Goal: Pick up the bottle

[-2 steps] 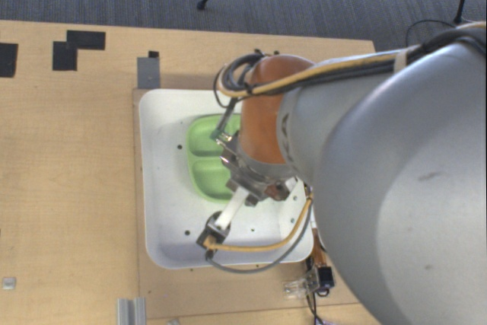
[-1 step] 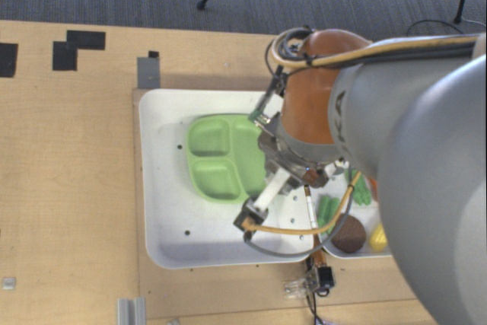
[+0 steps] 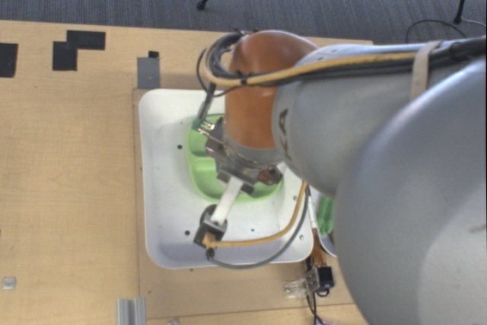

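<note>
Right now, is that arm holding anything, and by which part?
It cannot be told. The arm hangs low over a green thing in the white bin, and its bulk covers the spot where any hold would be.

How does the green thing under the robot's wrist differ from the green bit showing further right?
The green thing under the wrist shows a broad curved rim, while the green bit further right is just a narrow sliver. The green thing lies in the left white bin; the green bit sits past that bin's right edge. Both are the same bright green, and the arm covers part of each.
</note>
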Controlling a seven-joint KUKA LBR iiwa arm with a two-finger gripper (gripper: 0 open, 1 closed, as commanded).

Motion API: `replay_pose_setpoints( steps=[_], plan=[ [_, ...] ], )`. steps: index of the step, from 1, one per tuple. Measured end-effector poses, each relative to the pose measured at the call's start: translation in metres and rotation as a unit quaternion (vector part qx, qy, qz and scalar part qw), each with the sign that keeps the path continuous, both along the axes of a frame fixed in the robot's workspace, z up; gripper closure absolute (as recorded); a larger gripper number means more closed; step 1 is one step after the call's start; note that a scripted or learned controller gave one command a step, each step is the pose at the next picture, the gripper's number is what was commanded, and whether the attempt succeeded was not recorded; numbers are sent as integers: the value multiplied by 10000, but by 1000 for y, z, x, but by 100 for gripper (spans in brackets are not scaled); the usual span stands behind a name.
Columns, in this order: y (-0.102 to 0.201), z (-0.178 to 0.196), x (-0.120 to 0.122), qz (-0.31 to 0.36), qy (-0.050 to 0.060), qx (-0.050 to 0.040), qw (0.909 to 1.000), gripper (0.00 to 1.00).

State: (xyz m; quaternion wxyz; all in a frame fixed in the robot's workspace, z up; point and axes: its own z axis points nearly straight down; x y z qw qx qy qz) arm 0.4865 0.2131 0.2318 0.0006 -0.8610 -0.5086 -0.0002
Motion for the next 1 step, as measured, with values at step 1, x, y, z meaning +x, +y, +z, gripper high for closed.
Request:
replay_pose_setpoints(
  steps=[1],
  plan=[
    [13, 16, 0, 2013, -4, -3, 9795, 100]
  ],
)
